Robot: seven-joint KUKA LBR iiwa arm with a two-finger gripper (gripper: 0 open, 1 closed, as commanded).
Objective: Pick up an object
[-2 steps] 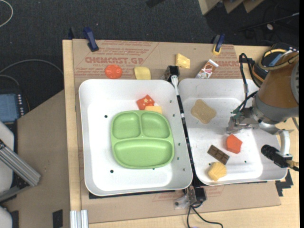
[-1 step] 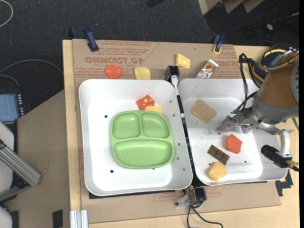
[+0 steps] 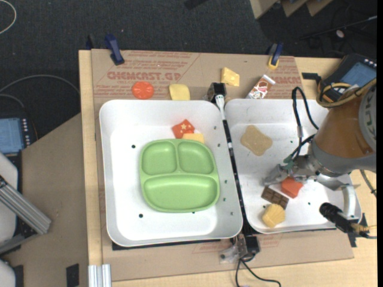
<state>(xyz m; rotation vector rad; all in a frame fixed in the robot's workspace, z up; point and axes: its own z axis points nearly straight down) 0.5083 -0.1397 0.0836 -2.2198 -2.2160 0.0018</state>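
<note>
In the left bin (image 3: 114, 160) sits a green divided plate (image 3: 178, 175), with a red block (image 3: 183, 127) and a pale yellow piece (image 3: 194, 138) just behind it. In the right bin (image 3: 263, 109) a tan cookie-shaped piece (image 3: 256, 140) lies toward the back, and near the front a brown chocolate-like bar (image 3: 274, 195) rests just above a yellow wedge (image 3: 273, 215). Beside the bar is the orange block (image 3: 291, 188), a small, chunky, bright piece, touching or nearly touching the bar. The gripper (image 3: 287, 173) is down right at this block, so the step in hand looks like the grasp itself. Whether it is released or clenched cannot be told, since the wrist hides the tips, and nothing shows the block being held. The next move likely calls for closing squarely on the block without catching the bar, then lifting straight up.
</note>
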